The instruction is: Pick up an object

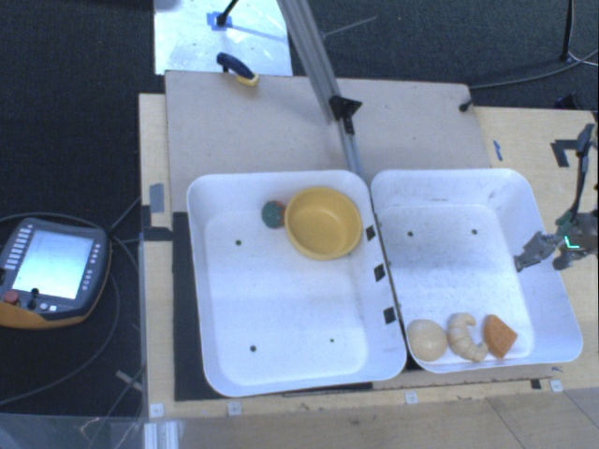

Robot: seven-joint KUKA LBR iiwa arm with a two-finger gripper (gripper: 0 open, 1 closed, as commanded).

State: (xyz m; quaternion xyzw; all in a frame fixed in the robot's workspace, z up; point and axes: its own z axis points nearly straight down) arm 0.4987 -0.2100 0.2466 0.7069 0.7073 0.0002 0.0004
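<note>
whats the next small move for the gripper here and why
Probably move in from the right bin's right rim toward its near edge, over the orange piece. The gripper sits at that rim holding nothing, and the orange piece looks like the nearest object.

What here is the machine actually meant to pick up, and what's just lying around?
For the job:
yellow bowl
dark green ball
cream round piece
pale shrimp-shaped piece
orange wedge
gripper

Lying about:
handheld control pad
blue-and-yellow clamp
metal pole
</note>
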